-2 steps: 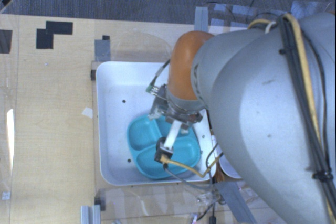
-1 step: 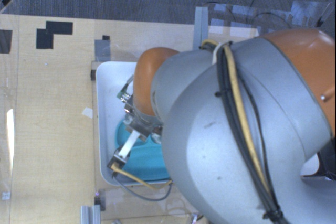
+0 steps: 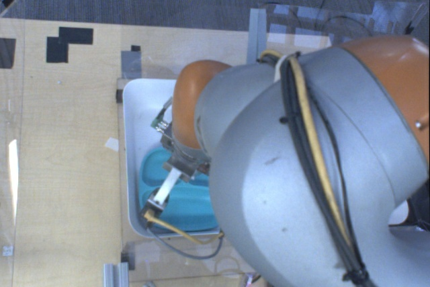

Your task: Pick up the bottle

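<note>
Bulky grey orange-banded arm [image 3: 302, 171] hiding most of one shallow white bin [image 3: 134, 138], one turquoise plastic object [image 3: 154, 168] lying half covered under the gripper [image 3: 183, 163], its grip impossible to tell.

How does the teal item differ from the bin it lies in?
Colour: the teal item is teal, the bin white. Outline: the item is rounded, the bin straight-walled. Size: the item is smaller, lying at the bin's near end. Shared: the arm hides part of both.

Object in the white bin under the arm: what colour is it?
Teal-blue object, in the camera view, lying in the white bin, partly hidden by the arm.
</note>
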